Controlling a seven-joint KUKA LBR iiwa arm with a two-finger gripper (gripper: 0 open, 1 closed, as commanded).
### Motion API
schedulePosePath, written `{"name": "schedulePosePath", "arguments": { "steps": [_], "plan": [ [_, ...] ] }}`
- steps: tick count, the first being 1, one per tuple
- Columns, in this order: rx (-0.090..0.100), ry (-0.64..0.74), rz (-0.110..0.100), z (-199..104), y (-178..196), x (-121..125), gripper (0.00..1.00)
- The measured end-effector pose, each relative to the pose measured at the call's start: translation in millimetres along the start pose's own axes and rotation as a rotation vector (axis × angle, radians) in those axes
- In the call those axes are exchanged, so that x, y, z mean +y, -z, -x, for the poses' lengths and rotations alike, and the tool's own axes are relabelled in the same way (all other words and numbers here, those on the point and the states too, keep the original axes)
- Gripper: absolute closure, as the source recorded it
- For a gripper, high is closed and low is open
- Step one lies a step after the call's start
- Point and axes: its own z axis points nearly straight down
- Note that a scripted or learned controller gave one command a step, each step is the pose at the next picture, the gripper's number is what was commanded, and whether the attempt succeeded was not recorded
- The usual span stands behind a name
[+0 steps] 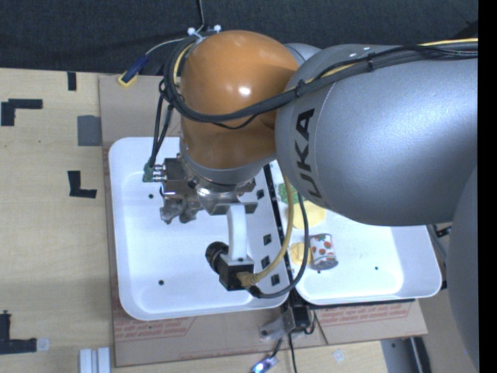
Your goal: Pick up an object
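Note:
My gripper (177,208) hangs low over the left bin (140,278), near its middle, under the orange wrist band. No object shows between or beneath it. In the right bin (380,278) lies a small white object with red spots (322,252). Beside it, a yellow object (313,210) and a bit of something green (289,196) peek out from under the arm. The arm hides most of the right bin and the far part of the left one.
The bins stand on a cardboard sheet (155,329) on a wooden bench (46,247) with black marks. The big grey arm link covers the right half of the view. The divider between the bins runs beneath the wrist.

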Motion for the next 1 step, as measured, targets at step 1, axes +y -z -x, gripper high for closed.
{"name": "schedulePosePath", "arguments": {
  "steps": [1],
  "plan": [
    [0.011, -0.005, 0.028, 1.7, 201.4, 1.7, 1.00]
  ]
}}
